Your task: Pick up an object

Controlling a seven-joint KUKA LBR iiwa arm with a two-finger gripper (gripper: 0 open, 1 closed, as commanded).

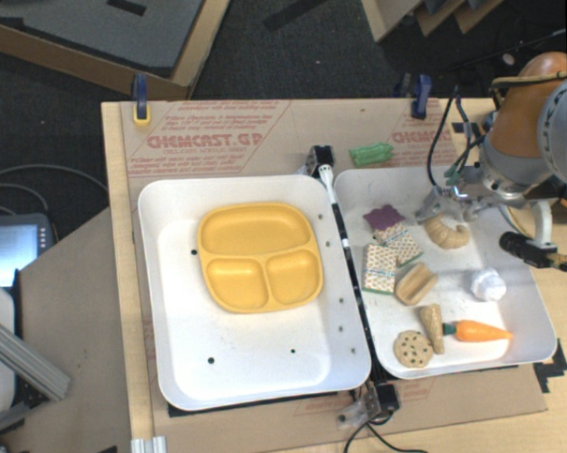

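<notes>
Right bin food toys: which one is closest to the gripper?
The beige croissant, directly under the gripper at the bin's far side. The cookie and carrot lie along the near edge.

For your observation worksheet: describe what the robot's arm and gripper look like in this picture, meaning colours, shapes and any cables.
The arm is rounded, grey metal with a broad orange band near the wrist. The gripper is a small silver-grey metal assembly. Thin black cables loop down beside it, and a black cylindrical part sticks out below the arm.
</notes>
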